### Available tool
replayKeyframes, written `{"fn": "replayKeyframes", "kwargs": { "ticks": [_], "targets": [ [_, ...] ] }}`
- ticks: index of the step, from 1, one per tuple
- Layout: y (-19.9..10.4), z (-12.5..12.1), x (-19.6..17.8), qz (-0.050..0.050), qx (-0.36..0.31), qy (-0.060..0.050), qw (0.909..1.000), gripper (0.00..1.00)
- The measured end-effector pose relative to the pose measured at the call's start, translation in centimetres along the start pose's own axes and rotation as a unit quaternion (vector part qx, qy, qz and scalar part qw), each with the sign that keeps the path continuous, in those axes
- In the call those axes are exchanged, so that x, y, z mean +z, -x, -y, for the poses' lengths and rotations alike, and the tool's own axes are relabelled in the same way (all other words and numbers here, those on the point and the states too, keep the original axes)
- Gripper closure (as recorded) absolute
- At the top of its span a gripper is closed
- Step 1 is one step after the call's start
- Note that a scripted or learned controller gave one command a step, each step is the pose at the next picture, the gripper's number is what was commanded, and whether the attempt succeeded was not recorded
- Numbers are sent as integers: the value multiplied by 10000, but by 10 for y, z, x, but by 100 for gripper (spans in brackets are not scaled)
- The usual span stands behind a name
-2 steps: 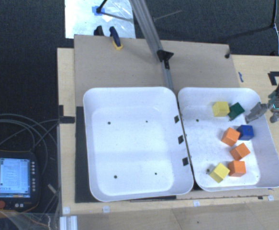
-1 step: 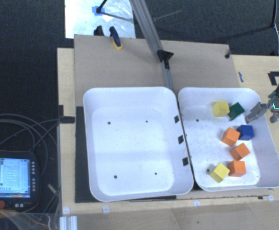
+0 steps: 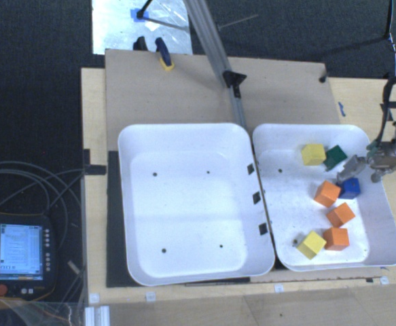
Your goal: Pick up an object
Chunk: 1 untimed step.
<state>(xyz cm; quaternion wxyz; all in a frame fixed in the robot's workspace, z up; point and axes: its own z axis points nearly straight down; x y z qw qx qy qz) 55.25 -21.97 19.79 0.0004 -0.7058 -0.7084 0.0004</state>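
From my overhead camera: grey two-finger gripper [image 3: 356,166] sits low over the right shallow white plastic bin [image 3: 381,253], coming in from the right edge. Fingers look spread, with nothing between them that I can make out. Small blue cube [image 3: 350,188] lies just below the fingertips, touching an orange cube [image 3: 327,193]. Dark green cube [image 3: 335,157] sits just beside the gripper, next to a yellow cube [image 3: 313,154]. Two more orange cubes [image 3: 341,214] [image 3: 336,238] and a second yellow cube [image 3: 312,244] sit nearer the front. Left white bin [image 3: 133,182] alongside.
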Motion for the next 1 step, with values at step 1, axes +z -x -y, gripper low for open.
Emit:
{"fn": "replayKeyframes", "kwargs": {
  "ticks": [1],
  "targets": [
    [8,7,55,-2,12,-9,10000,0]
  ]
}}
